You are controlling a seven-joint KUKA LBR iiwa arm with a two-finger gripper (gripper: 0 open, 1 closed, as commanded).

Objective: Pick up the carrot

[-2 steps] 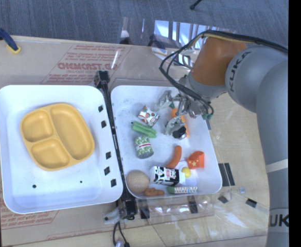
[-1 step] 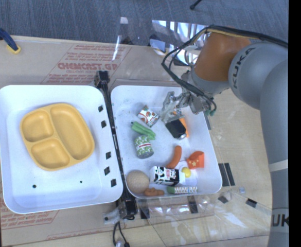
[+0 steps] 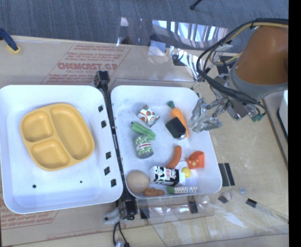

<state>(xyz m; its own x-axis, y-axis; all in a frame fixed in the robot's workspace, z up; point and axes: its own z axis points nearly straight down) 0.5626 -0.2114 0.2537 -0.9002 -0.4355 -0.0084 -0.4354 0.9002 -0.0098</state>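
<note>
Cardboard-covered bench (image 3: 83,66) with two white bins, the claw at the right bin's right rim.
Claw (image 3: 204,118), its opening unclear from above, hovers over the right bin's (image 3: 122,99) right edge, holding nothing visible. Just left lies the carrot (image 3: 178,114), its lower part under a black block (image 3: 176,128). Further out are a sausage (image 3: 174,156), a can (image 3: 143,146) and open floor along the top rim. In the left bin (image 3: 6,138) sits a yellow tray (image 3: 56,135).

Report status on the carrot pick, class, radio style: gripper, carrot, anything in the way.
Gripper at right bin's right rim, holding nothing visible. Carrot lies in bin, just left of gripper. Black block lies on carrot's middle, in the way.
</note>
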